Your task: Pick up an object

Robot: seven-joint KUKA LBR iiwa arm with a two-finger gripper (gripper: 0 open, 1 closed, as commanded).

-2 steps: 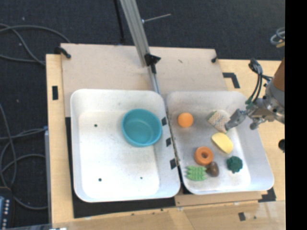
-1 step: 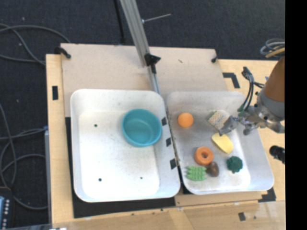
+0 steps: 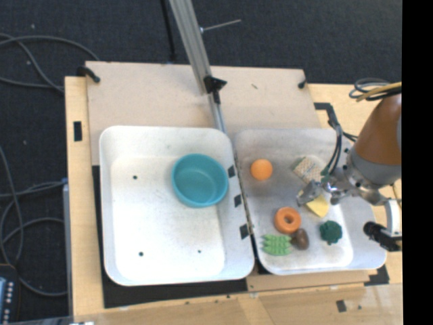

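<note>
Tan bench [image 3: 270, 100] on dark carpet, two white bins, left bin [image 3: 135, 249] holding teal bowl [image 3: 199, 179], gripper [image 3: 316, 193] low in right bin [image 3: 298, 266], touching yellow block [image 3: 318, 208], finger state cannot tell, orange ball [image 3: 262, 169] apart.

Two white bins: left bin [image 3: 122, 181] and right bin [image 3: 270, 147]. Left bin has one thing, a blue bowl [image 3: 199, 180], near its right edge. Right bin has seven small things: one orange ball [image 3: 262, 169] toward its upper left, one beige spongy block [image 3: 308, 166] by the upper middle, one yellow wedge [image 3: 318, 208] in the middle, one orange ring [image 3: 288, 220], one brown lump [image 3: 300, 238], one light green ridged piece [image 3: 276, 244] at the lower left corner, one dark green clump [image 3: 331, 232] toward the lower right. Eight loose things total. One robot arm [image 3: 379, 141], one gripper [image 3: 316, 193].
</note>
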